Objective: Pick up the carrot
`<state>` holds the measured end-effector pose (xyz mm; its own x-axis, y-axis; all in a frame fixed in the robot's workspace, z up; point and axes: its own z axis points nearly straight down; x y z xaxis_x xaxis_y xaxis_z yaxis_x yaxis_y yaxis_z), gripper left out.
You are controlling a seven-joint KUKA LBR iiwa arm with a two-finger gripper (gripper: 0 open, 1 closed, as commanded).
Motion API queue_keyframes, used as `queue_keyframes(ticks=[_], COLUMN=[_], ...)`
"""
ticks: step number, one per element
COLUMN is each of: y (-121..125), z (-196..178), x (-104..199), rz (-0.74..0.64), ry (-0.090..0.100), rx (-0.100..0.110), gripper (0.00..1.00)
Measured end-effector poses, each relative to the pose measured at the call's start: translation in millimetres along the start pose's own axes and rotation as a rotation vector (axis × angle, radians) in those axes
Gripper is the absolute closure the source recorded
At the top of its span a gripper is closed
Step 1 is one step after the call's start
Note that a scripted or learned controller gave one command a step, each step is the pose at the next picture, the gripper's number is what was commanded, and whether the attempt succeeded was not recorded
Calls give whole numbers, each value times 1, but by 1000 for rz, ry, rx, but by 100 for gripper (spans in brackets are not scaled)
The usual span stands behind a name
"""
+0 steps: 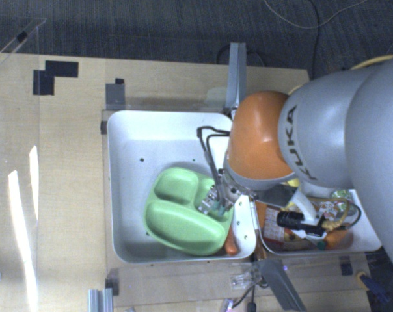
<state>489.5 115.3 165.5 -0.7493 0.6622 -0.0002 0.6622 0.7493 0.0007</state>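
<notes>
A small orange piece that looks like the carrot (pixel 231 244) peeks out at the front right corner of the left bin (pixel 128 174), mostly hidden behind a large green shape (pixel 183 216). My gripper (pixel 215 203) hangs low over the right edge of that green shape, just above and left of the orange piece. The arm's orange band (pixel 258 142) and grey body cover the divide between the bins.
The right bin (pixel 369 242) holds a clutter of things: an orange item (pixel 339 239), packaged goods (pixel 274 229) and something yellow-green (pixel 339 195). The arm hides most of that bin. The left half of the left bin is bare white floor.
</notes>
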Motion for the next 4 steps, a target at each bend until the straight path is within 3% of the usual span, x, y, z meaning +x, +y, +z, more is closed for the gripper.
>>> queue_keyframes(ticks=[1, 2, 3, 4], y=[2, -15, -11, -62], z=[-9, -18, -18, -17], x=[-1, -12, -7, -54], rz=[-5, -432, 246, -26], ry=[-1, -2, -1, -1], rx=[-2, -3, -1, -1], gripper=[100, 100, 100, 100])
